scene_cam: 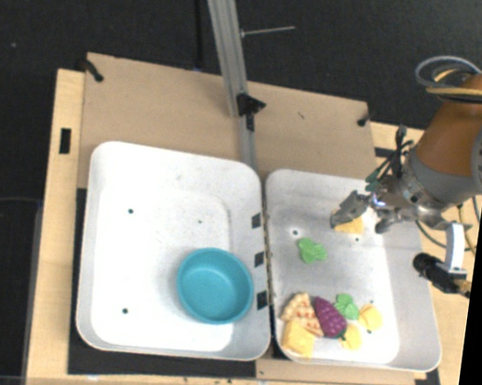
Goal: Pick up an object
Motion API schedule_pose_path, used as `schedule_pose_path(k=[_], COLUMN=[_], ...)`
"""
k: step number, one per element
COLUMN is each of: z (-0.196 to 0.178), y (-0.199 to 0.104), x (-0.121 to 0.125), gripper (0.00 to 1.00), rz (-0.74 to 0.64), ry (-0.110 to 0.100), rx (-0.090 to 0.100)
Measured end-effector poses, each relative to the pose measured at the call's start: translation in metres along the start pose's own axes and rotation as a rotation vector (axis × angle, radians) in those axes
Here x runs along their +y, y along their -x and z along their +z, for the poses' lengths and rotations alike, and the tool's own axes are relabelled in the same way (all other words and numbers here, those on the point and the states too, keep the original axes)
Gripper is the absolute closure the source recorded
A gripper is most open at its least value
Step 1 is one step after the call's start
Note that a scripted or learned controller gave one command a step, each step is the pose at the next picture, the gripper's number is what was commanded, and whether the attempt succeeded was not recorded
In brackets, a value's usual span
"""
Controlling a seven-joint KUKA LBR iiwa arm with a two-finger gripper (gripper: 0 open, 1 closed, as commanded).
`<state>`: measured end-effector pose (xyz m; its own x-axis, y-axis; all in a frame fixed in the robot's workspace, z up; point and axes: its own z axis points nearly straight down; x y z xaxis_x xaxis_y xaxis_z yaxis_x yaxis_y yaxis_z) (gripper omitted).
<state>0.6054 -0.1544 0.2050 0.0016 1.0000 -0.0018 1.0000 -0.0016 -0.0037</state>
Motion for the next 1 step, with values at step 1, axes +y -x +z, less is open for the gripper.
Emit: schedule_pose_path(k=[1], z=[0.0459], y=[0.0091], x=[-0.0015], gripper=[0.0], rz=[0.0], ry=[0.001], rx=[0.0])
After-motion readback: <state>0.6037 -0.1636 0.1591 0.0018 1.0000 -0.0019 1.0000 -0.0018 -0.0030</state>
